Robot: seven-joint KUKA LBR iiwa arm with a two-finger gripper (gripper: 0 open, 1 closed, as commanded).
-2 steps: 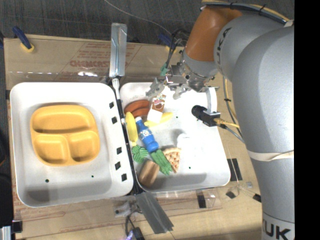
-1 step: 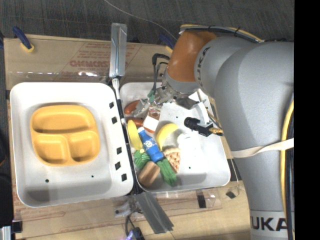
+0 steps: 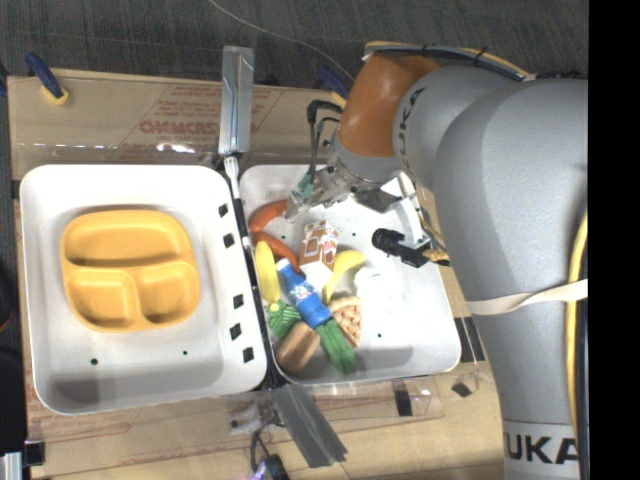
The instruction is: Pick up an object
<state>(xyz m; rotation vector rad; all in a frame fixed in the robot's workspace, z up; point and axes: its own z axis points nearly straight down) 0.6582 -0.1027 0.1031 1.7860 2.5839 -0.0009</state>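
Observation:
My gripper (image 3: 309,196) hangs over the back left part of the right bin (image 3: 420,338), just above an orange-red curved toy (image 3: 268,217). In front of it lies a pile of toys: a small white and brown carton (image 3: 319,241), a yellow banana (image 3: 343,266), a yellow corn cob (image 3: 266,272), a blue bottle (image 3: 303,297), a waffle-patterned piece (image 3: 347,319), a brown roll (image 3: 297,346) and green leafy pieces (image 3: 337,348). I see nothing held between the fingers.
The left bin (image 3: 60,368) holds a yellow divided tray (image 3: 130,265). A metal clamp bar (image 3: 236,98) stands at the back between the bins. The large grey arm (image 3: 500,198) covers the right side of the bench.

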